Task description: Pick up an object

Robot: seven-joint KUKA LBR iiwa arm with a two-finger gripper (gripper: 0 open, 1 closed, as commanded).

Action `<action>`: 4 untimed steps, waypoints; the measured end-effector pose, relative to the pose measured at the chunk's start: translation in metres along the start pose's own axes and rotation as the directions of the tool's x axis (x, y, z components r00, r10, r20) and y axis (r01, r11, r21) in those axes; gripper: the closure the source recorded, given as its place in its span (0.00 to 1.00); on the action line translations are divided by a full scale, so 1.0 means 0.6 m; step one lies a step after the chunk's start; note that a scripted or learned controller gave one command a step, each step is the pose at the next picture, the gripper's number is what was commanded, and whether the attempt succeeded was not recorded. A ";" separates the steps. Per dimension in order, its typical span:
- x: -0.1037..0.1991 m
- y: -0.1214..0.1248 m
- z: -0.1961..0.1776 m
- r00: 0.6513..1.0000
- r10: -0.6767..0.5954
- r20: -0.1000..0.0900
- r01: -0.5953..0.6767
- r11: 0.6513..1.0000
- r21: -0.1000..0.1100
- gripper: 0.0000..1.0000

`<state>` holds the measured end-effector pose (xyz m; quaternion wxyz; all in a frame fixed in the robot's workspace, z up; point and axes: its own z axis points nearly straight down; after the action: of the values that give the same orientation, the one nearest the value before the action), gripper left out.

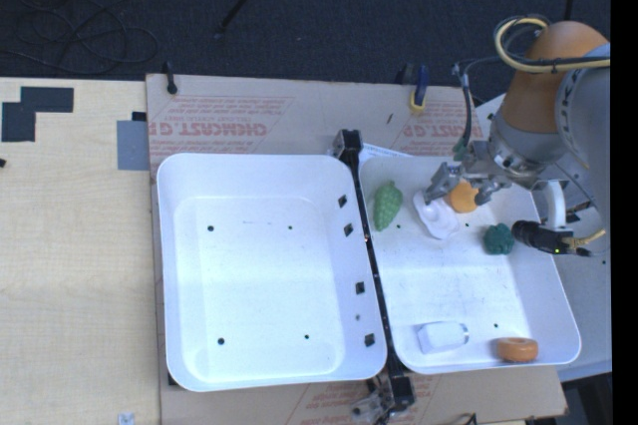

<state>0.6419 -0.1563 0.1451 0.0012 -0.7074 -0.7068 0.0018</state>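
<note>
My gripper [463, 186] hangs over the far part of the right bin [558, 298], reaching in from the right. A small orange ball [463, 200] sits between its two fingers, which close on it from either side. Just below and left of the ball lies a crumpled white object [435, 216], touching or partly under it. A light green ridged object [387, 205] lies near the divider. To the right of the gripper rests a dark green lump [498, 238].
Near the right bin's front wall lie a white block [442, 335] and a flat orange piece [516, 349]. The left bin [174, 213] stands beside it, with a black divider strip [365, 258] between them. Cardboard underlies both bins.
</note>
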 end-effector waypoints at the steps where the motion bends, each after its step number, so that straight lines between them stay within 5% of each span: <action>1: 0.002 0.000 -0.023 1.000 -0.004 0.000 0.004 1.000 -0.001 1.00; 2: 0.029 -0.002 -0.098 1.000 -0.003 -0.001 0.003 1.000 -0.005 1.00; 4: -0.059 0.003 -0.001 1.000 -0.001 -0.001 0.001 1.000 -0.001 1.00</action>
<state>0.6435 -0.1916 0.1455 0.0012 -0.7072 -0.7070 0.0012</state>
